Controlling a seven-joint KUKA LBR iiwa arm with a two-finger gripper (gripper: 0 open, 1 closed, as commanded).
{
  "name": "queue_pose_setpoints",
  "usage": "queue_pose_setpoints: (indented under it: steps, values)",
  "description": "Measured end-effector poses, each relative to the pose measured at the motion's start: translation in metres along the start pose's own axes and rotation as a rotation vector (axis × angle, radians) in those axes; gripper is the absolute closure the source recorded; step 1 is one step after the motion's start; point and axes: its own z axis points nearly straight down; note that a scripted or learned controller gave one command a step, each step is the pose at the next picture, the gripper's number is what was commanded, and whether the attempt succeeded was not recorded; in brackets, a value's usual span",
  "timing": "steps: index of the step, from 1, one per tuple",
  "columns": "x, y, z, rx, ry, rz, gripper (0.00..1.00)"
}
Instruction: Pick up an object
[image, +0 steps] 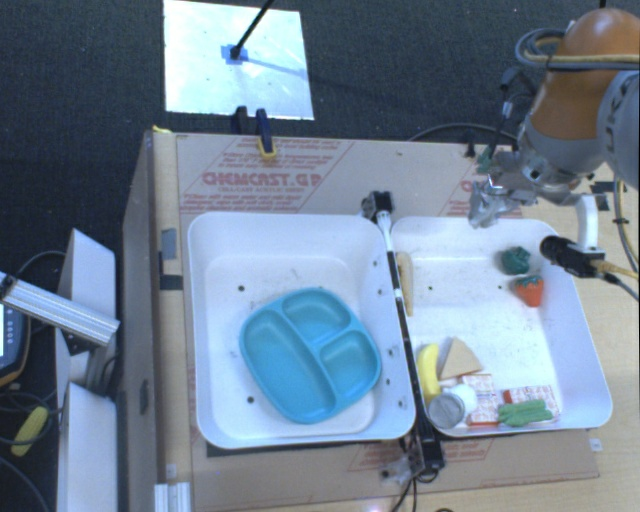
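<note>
My gripper (488, 208) hangs over the back rim of the right bin (590, 370), below the grey arm with its orange band (600, 35). Nothing shows in it. The bin holds a dark green lump (516, 260) and an orange-red toy vegetable (530, 290) at the back right, just in front of and to the right of the gripper. A beige stick (404, 280) lies along the left wall. Near the front are a yellow banana (428, 368), a tan wedge (461, 356), a silver can (446, 410), a red-and-white box (482, 396) and a green piece (525, 410).
The left bin (215, 300) holds a blue divided plate (310, 352). A black cylinder (566, 255) sticks out over the right bin's back right corner. A black divider bar (393, 290) runs between the bins. Cables trail behind the arm.
</note>
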Motion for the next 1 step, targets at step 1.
queue_pose_setpoints:
  steps: [1]
  values:
    - [-0.0022, -0.0123, -0.0112, 0.0, 0.001, 0.0, 1.0]
